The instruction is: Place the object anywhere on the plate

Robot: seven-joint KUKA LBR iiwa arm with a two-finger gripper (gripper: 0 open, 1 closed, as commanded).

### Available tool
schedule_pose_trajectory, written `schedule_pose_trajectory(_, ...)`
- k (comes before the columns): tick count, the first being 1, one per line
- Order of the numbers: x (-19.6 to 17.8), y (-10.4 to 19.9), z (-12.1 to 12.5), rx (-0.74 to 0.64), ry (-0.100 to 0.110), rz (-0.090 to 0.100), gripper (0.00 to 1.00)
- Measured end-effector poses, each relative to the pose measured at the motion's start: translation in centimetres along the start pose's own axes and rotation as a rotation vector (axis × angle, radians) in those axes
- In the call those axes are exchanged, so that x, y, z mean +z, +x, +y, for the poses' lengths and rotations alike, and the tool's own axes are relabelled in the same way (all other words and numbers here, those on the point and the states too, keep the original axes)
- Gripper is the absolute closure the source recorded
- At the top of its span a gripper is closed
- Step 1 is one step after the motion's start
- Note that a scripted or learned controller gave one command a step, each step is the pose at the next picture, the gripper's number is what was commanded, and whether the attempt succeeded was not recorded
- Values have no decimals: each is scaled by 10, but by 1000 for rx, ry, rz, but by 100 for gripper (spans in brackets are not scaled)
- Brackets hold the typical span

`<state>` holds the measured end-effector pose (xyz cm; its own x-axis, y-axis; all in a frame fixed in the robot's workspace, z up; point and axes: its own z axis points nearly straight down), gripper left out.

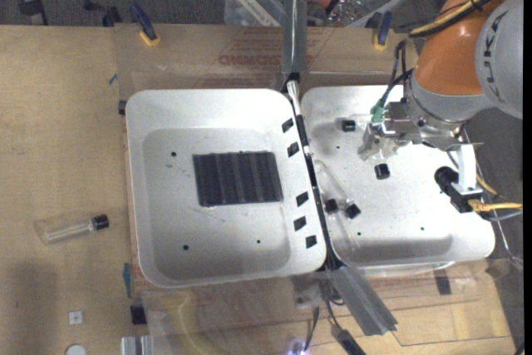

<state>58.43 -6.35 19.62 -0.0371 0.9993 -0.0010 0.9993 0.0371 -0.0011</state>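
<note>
Clear plastic vial with black cap [71, 226]: on the table, outside the bins.
Dark ribbed rectangular plate [238, 177]: in the left white bin [141, 179].
Small black block [381, 170]: likely the object, on the floor of the right white bin [416, 237], just below the grey gripper [378, 137]; cannot tell whether it is open or closed.
Risk: the tiny block slips from the grasp.

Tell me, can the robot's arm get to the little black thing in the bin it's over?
Probably yes. The gripper hangs over the right bin, and the small black object lies just below it in this view, with nothing on top of it.
</note>
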Motion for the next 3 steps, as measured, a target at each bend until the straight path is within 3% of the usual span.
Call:
schedule_pose_trajectory(1, -10, 69, 61, -522, -6, -1, 100)
schedule_pose_trajectory(2, 9, 154, 88, -328, -4, 0, 100)
schedule_pose_trajectory(3, 10, 197, 89, -16, -3, 0, 100)
